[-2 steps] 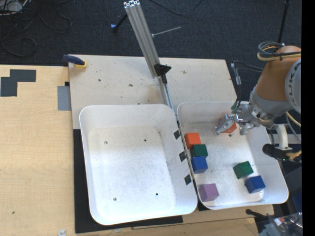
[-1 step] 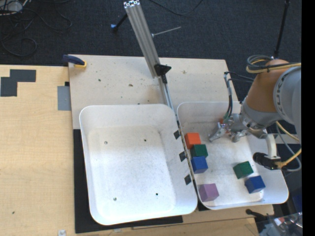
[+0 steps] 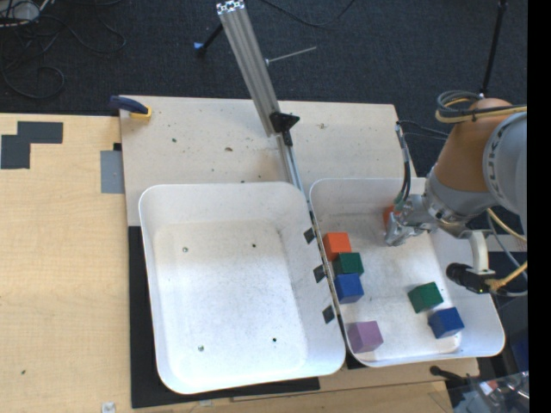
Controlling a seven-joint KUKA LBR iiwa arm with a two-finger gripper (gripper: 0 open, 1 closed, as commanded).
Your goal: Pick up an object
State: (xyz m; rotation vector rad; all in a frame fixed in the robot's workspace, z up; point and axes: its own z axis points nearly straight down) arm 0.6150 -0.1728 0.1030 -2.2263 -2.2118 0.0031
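Observation:
The right bin [image 3: 379,192] holds several blocks. An orange block [image 3: 337,243], a green block [image 3: 349,263] and a blue block [image 3: 349,286] sit in a row against its left wall. A purple block [image 3: 365,335] lies near the front left corner. A dark green block [image 3: 425,297] and a blue block [image 3: 446,322] rest toward the front right. My gripper [image 3: 398,229] hangs low over the bin's back middle, right of the orange block and apart from it. Nothing shows between its tips.
The left bin [image 3: 172,200] stands beside the right one, with black clips [image 3: 317,272] along the shared wall. A slanted aluminium bar [image 3: 254,67] rises behind the bins. A cable and black fitting [image 3: 469,275] hang by the right bin's right edge.

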